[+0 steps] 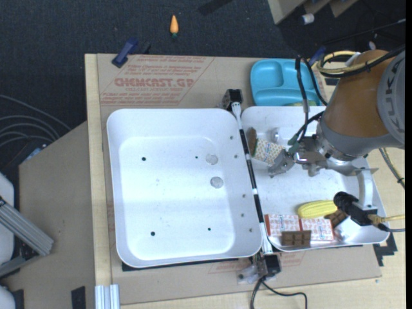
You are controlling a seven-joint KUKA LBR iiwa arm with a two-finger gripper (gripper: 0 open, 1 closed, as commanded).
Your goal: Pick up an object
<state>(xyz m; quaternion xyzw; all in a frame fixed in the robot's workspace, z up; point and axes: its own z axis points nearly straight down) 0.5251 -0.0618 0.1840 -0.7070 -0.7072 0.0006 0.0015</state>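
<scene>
My gripper (282, 164) hangs low over the upper left part of the right bin (302, 184), with the arm reaching in from the right. Just to its upper left lies a small pale patterned packet (266, 150), close to the gripper, and I cannot tell whether they touch. A brown item (251, 138) lies beside the packet against the bin's left wall. Near the bin's front lie a yellow corn-like piece (317, 208), two red-and-white checked boxes (284, 223) and a dark brown bar (296, 238).
The left bin (129, 140) holds two small round greyish spots (216, 182). A light blue tray (280, 82) sits behind the right bin. On the dark floor beyond the bench lies a small orange piece (174, 24), and a blue clip (124, 53) sits at the bench's far edge.
</scene>
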